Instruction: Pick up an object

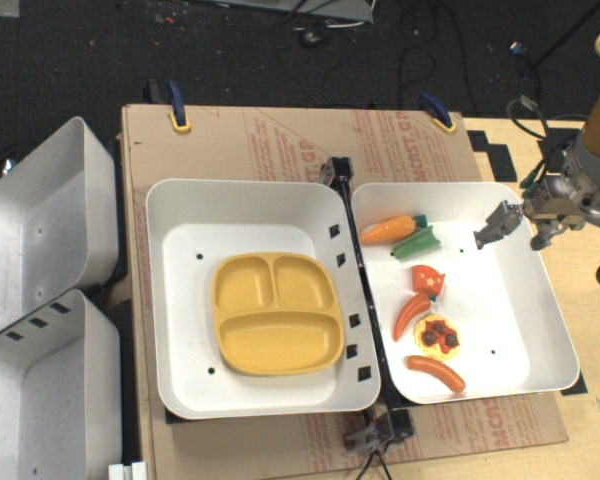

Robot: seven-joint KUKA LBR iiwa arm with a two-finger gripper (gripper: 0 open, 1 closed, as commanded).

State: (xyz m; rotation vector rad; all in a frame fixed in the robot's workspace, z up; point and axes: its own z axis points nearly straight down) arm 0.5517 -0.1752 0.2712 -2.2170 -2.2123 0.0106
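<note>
1. Progress: nothing is lifted yet. Every candidate object lies on the floor of the right bin [540, 278], and none sits between the fingers of the gripper [515, 223]. By my reading the pick is at its approach stage, with descent, closure and lift all left to do.

2. Gripper state: two dark fingers show, spread apart with bare white bin floor visible between them, so I read the jaws as open and holding nothing.

3. Arm pose: the wrist enters over the bin's right rim, with the fingers angled down and inward above the upper right part of the bin. Whether the tips touch the floor I cannot tell.

4. Objects relative to the gripper:
   - green piece [414, 245], to its left, nearest of the lot but apart from it.
   - orange carrot [388, 230], just beyond the green piece and touching it, farther left.
   - red tomato-like piece [427, 279], below and left.
   - red chilli-shaped piece [411, 315], lower still, beside the tomato.
   - yellow disc with dark spots [438, 337], well below and left.
   - red sausage [436, 373], farthest, near the bin's lower edge.

5. Other: yellow divided tray [277, 313] rests in the left bin [180, 218], well away from the gripper.

6. Judgement: green piece or carrot looks the shortest reach.
</note>
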